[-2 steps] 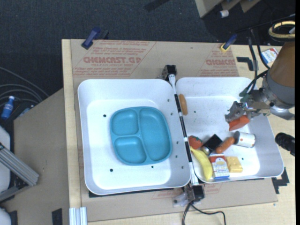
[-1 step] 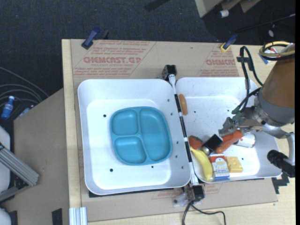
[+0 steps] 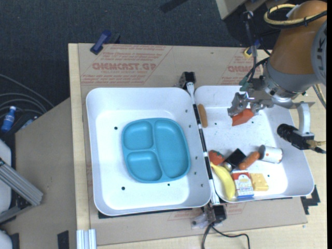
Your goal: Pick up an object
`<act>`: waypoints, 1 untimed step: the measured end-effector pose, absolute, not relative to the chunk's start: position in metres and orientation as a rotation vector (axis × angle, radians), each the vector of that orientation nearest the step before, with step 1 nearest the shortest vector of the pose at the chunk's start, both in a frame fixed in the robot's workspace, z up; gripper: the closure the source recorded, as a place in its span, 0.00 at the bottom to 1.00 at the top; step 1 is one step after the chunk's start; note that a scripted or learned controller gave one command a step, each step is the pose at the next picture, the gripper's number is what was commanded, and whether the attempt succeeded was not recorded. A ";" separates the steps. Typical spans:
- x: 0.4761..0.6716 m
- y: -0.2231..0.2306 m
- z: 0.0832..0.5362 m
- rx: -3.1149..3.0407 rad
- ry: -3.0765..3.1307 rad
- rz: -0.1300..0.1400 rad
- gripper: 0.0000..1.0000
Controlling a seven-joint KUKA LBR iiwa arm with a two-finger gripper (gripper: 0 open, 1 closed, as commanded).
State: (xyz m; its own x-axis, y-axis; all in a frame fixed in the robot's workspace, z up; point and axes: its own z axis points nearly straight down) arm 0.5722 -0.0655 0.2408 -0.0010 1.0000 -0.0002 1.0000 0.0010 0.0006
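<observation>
My gripper (image 3: 241,108) hangs over the upper part of the right bin (image 3: 290,185), shut on a small orange-red piece (image 3: 243,118) that sticks out just below its fingers. The rest of the loose items lie at the bin's near end: a banana (image 3: 224,178), a red-orange round piece (image 3: 215,157), a black block (image 3: 237,156), an orange-red stick (image 3: 249,160), a white cylinder (image 3: 271,154), a red, white and blue box (image 3: 244,185) and a yellow block (image 3: 260,181). A brown stick (image 3: 203,115) rests against the bin's left wall.
The left bin (image 3: 98,113) holds a blue divided plate (image 3: 155,149). The grey arm with its orange band (image 3: 295,40) reaches in from the upper right. A black fitting (image 3: 293,134) juts over the right bin's right rim. Bare floor lies between the gripper and the pile.
</observation>
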 end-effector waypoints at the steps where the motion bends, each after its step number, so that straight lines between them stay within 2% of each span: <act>1: 0.482 -0.033 0.254 2.223 2.224 -0.002 1.00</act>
